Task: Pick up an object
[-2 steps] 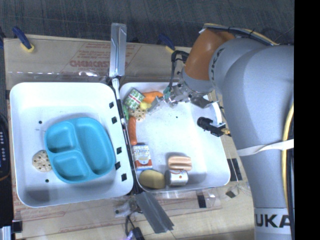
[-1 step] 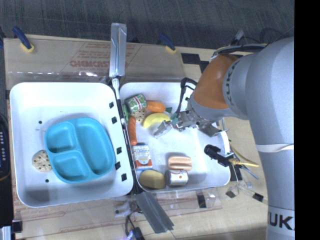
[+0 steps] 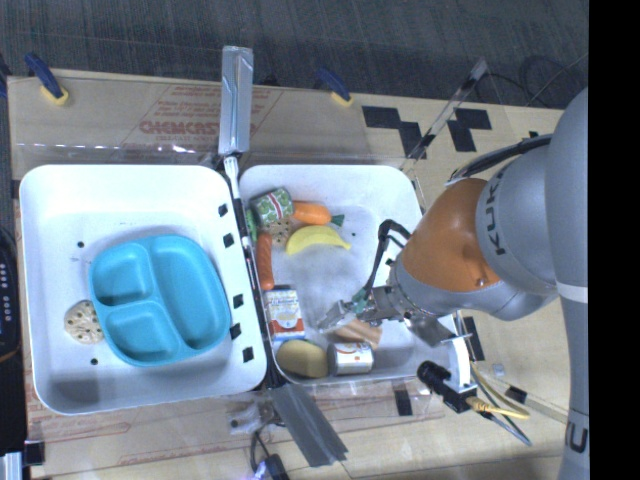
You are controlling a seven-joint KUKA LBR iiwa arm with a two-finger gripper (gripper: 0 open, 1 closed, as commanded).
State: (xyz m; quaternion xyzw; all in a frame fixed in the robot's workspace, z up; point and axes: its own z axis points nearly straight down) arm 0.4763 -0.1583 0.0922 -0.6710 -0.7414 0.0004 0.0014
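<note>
The gripper [image 3: 345, 313] was down low in the right bin [image 3: 400, 183], right over the small can [image 3: 352, 358] and the carton [image 3: 284, 313], next to what looked like a potato [image 3: 303, 359], but honestly I couldn't tell how its fingers stood.

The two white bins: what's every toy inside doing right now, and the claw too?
Blue plastic divided plate: flat in the left bin.
Round cracker: flat, tucked at the plate's left edge.
Yellow toy banana: lying on its side, right bin.
Orange toy carrot: lying beside the banana.
Small silver can: tipped on its side.
Claw: low in the right bin.
</note>
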